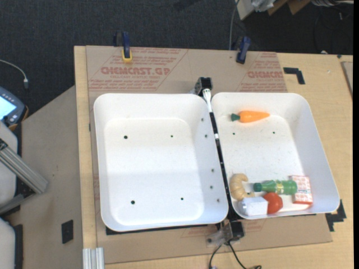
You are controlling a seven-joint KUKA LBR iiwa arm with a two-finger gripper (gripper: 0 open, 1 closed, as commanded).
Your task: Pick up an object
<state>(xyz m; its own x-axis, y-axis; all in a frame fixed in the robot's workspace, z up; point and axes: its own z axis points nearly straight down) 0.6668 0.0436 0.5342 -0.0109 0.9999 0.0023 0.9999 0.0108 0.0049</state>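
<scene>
The right bin point(314, 128) holds an orange carrot point(251, 116) near its far wall. Along its near wall lie a beige lumpy piece point(238, 186), a green bottle point(276, 186), a red tomato-like piece point(274, 202), a white block point(254, 207) and a small red-and-white carton point(302, 189), all packed close together. The left bin point(151, 161) shows its bare white floor with four small dark holes.
Both bins rest on a brown board point(90, 122) held by blue clamps point(125, 43) at its far edge. A black bracket point(203, 85) sits between the bins at the back. Grey equipment point(17, 167) stands off the board at the left.
</scene>
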